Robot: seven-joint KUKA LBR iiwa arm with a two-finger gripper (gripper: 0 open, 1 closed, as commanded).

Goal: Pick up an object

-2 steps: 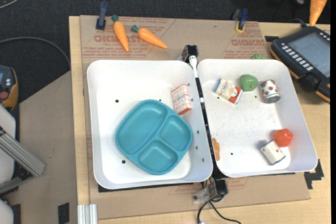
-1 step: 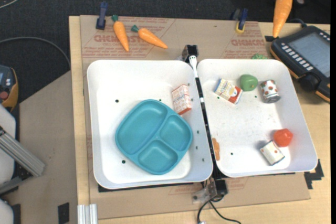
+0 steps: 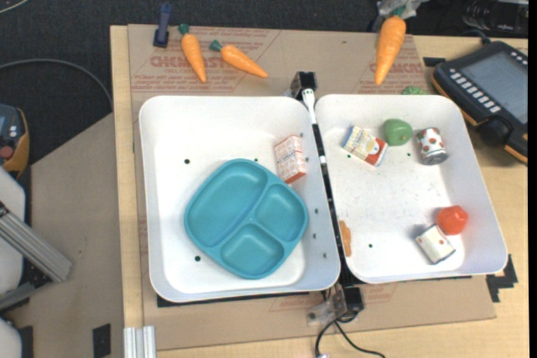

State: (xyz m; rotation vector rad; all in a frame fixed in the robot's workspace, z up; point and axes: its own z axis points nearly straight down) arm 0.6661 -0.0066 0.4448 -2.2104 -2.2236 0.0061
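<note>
Camera view: metal two-finger gripper [image 3: 401, 2] raised beyond right white bin [image 3: 482, 180], clamped on top end of orange plastic carrot [image 3: 388, 49], which is hung clear of bench. Pick looks pretty much done; only secure lift left, probably.

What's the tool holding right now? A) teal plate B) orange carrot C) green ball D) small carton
B: the orange carrot hangs by its top end between the fingers of the tool, above the bench behind the right bin.
</note>
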